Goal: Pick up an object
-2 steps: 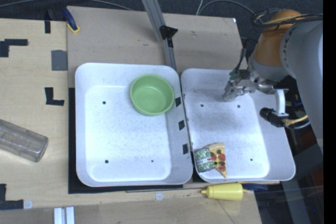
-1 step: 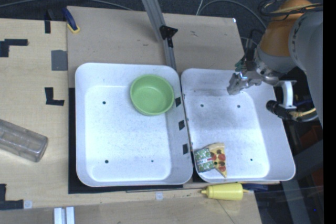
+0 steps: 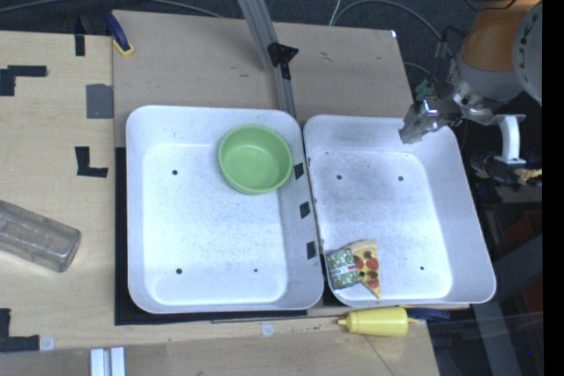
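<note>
Camera view gives us both white bins from above, and we judge the task to be at its very start. The gripper (image 3: 414, 129) sits over the far right corner of the right bin (image 3: 397, 216), just at its rim, hanging from the grey arm (image 3: 493, 57) that comes in from the right. At this size and angle we cannot tell how it is set, and we see nothing carried at its tip.

Nothing has been lifted, as far as we can see. The green bowl (image 3: 256, 158) rests upright on the floor of the left bin (image 3: 176, 224), near that bin's far right corner. The small printed packet (image 3: 353, 266) lies flat in the near left corner of the right bin, close against the wall between the two bins. A yellow bottle (image 3: 381, 321) lies on its side on the bench just outside the near rim of the right bin.

We take the packet for the likelier target, since it shares a bin with the gripper, though it is well apart from it, diagonally across the bin. What is left, then, is nearly everything: choosing a thing, travelling over it, coming down, closing on it and raising it clear.
</note>
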Available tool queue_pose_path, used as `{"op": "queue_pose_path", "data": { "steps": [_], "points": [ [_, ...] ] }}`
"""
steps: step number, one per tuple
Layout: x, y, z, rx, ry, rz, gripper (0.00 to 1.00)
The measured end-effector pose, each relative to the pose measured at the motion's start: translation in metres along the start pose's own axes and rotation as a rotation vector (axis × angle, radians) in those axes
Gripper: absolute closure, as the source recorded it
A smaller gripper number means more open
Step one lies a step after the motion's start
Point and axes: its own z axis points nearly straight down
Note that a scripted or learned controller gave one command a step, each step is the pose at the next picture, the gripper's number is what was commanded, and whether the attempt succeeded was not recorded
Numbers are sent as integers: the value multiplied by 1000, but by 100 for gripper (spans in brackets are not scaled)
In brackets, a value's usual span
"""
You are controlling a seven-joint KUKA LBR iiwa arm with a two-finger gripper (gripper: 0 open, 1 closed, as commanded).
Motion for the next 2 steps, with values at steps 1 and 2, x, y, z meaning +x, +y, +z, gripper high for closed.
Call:
{"op": "queue_pose_path", "data": {
  "steps": [1, 2],
  "points": [
    [-7, 7, -50, 0, 0, -1, 100],
    [41, -23, -45, 8, 3, -3, 100]
  ]
}}
